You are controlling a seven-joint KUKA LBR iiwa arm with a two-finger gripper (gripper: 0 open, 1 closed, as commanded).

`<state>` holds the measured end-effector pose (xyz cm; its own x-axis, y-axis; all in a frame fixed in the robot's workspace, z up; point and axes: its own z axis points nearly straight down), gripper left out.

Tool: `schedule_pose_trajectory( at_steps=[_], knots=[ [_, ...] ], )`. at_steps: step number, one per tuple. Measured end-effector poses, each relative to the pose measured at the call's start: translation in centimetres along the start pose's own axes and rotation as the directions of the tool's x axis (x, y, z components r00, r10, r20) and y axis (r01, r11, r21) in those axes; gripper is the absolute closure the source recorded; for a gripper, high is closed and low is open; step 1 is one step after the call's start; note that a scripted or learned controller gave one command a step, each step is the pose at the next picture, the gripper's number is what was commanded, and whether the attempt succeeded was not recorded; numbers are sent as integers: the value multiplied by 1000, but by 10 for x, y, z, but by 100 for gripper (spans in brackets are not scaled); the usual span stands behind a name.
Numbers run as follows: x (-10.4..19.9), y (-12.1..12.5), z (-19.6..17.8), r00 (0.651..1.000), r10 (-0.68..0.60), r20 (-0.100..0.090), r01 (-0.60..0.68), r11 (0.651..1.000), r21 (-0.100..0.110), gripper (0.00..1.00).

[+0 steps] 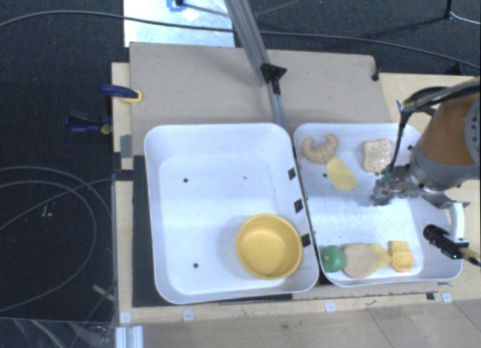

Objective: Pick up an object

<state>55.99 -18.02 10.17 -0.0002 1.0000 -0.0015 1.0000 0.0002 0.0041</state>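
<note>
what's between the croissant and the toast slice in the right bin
Only bare white bin floor lies between the croissant and the toast slice in the camera view. The pale yellow piece sits below that gap, not in it.

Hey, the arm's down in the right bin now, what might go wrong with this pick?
The gripper sits over bare bin floor between the yellow piece and the toast slice, so it may close on nothing. Moving sideways, it might shove either one against the right bin wall.
</note>
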Motion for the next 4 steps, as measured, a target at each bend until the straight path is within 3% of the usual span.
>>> schedule_pose_trajectory(
  at_steps=[3,4],
  knots=[
    [8,10,-160,1000,-6,1,6,1000,-4,100],
    [59,21,-145,1000,-10,-2,10,1000,2,100]
  ],
)
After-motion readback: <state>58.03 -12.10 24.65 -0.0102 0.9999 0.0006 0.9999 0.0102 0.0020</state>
